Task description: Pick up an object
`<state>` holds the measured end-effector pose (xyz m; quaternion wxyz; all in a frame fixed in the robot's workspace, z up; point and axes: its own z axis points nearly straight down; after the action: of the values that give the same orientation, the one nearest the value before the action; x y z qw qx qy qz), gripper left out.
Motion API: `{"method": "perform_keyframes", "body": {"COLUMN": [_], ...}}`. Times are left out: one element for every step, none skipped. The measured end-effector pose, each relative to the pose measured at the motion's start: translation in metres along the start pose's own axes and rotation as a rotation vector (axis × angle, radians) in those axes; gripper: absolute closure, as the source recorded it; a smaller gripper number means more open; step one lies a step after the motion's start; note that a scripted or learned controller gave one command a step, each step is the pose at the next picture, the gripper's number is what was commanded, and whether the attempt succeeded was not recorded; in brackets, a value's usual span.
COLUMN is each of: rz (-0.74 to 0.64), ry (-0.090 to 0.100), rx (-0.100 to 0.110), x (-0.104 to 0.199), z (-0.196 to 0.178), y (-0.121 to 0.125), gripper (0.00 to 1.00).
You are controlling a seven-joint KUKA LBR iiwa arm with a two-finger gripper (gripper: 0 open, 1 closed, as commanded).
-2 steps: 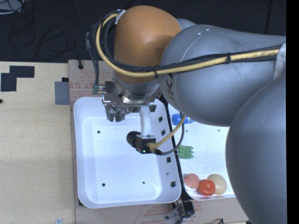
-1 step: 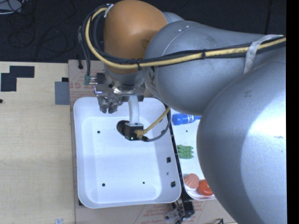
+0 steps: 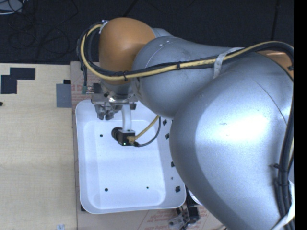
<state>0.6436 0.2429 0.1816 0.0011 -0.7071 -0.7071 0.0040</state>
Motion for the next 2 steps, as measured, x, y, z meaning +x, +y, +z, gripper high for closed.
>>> {"method": "perform_keyframes", "body": {"rz": [-0.001, -0.001], "ry": [0.002, 0.002], "rx": [-0.004, -0.001], "x": [0.0003, -0.0003], "z": [-0.0057, -0.0154], "y": [-0.0002, -0.0002], "gripper": [0.0, 1.0]}}
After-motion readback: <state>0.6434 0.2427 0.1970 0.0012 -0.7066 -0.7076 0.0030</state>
